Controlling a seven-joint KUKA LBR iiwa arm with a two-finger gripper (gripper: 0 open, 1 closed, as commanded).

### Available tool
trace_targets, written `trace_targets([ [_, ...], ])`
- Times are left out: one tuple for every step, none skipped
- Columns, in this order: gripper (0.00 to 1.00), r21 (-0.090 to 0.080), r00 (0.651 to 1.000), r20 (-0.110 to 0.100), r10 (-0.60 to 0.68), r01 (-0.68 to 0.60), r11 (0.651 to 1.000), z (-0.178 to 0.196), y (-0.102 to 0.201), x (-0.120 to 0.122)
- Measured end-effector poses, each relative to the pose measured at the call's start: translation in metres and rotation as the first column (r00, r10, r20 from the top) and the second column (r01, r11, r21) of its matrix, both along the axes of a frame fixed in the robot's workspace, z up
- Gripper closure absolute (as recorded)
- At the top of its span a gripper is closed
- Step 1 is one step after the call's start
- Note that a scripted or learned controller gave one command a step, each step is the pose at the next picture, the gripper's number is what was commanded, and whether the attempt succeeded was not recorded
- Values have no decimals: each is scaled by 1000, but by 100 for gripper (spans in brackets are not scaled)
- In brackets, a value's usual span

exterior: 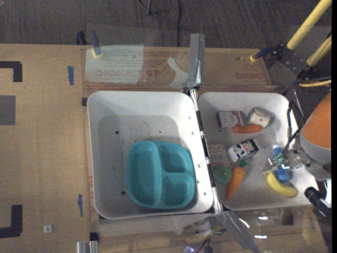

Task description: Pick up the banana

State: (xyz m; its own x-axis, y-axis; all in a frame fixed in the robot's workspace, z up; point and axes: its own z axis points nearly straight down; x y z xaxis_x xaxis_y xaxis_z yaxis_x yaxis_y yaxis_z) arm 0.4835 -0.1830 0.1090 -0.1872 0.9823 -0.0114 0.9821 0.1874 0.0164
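The arm [322,130] reaches in over the right bin [210,101], its gripper [281,165] hanging just above the banana [280,186], which lies in that bin's near right corner. I judge this the approach step: the banana sits flat on the bin floor, not lifted. Whether the gripper is spread or clenched I cannot tell. The next move calls for a descent onto the banana's middle, straddling it across its width, then a squeeze and lift. The same bin holds two carrots [235,179] [246,128], a milk carton [243,150], a purple box [229,119], a white can [259,117] and a green lid [221,174]. The left bin [105,115] holds a teal tray [160,174] with three compartments
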Motion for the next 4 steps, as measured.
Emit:
trace_targets([
  [100,-1,1000,4,-3,3,1000,10,-1,0],
  [100,-2,1000,7,-6,6,1000,20,-3,1],
  [100,-4,1000,11,-9,9,1000,29,-4,1],
  [0,-4,1000,11,-10,10,1000,29,-4,1],
])
